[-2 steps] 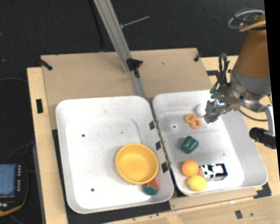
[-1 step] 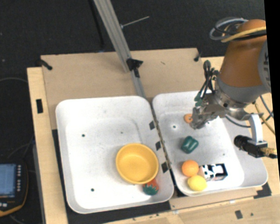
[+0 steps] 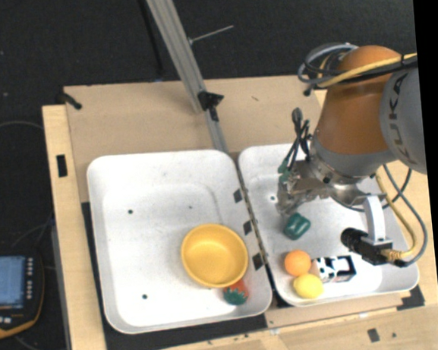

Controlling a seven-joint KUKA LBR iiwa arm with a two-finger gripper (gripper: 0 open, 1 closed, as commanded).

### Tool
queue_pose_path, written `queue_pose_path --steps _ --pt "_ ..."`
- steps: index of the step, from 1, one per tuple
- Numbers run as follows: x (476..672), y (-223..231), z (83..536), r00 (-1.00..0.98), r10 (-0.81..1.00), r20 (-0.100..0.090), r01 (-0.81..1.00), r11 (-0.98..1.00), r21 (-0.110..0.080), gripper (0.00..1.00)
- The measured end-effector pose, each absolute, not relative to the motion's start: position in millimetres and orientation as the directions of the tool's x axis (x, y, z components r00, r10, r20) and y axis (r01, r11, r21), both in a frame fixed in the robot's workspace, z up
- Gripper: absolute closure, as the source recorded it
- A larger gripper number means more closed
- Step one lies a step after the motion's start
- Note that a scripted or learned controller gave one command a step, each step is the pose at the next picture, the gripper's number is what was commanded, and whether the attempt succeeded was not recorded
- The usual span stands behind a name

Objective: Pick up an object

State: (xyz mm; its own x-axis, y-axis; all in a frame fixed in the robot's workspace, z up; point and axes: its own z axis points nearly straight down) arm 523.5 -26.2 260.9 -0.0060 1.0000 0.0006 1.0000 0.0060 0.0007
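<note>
White plastic makes up both shallow bins, side by side on the tan bench across the middle of the frame. The left bin holds a yellow bowl toward its lower right, upright and open side up, and just below the bowl's rim a small red and green object touches or tucks under its edge near the bin's bottom wall. The right bin holds a dark green block near its middle, and lower down an orange ball with a yellow ball touching it just below; a black and white object lies just beside those two on their right. The grey arm with its orange band comes in from the upper right and the gripper sits directly above the green block, very near or touching its top; I cannot tell how the jaws stand, since the wrist and cables hide them
</note>
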Motion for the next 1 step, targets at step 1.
queue_pose_path --steps 1 --pt "506.7 25.6 258.6 -0.007 1.0 0.002 1.0 0.007 0.001 1.0"
